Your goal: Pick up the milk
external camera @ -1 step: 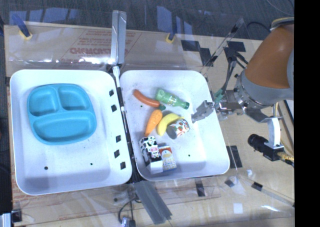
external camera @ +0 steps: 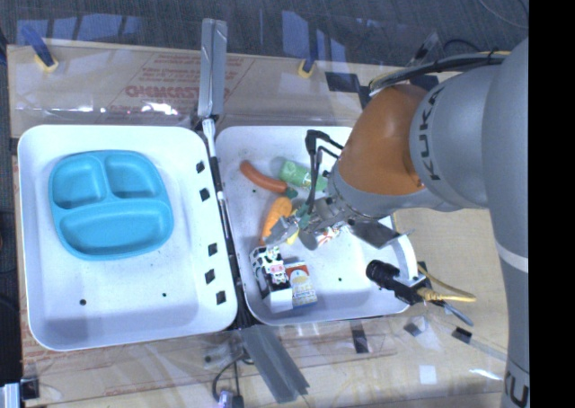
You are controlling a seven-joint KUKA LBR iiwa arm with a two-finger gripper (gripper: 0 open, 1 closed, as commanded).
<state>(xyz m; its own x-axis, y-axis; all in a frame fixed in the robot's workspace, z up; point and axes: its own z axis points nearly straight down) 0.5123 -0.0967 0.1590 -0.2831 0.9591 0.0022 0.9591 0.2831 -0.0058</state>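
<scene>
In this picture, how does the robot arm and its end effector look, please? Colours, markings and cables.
The arm is thick, rounded and grey, with black KUKA lettering on its side. A glossy orange band wraps it above the wrist. Thin black cables loop beside the wrist. The end effector is small, made of metallic grey and dark parts.

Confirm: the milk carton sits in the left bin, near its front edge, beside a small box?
Not quite. The milk carton sits in the right bin, not the left, as the camera view shows. It is near the front edge, beside a small box.
</scene>
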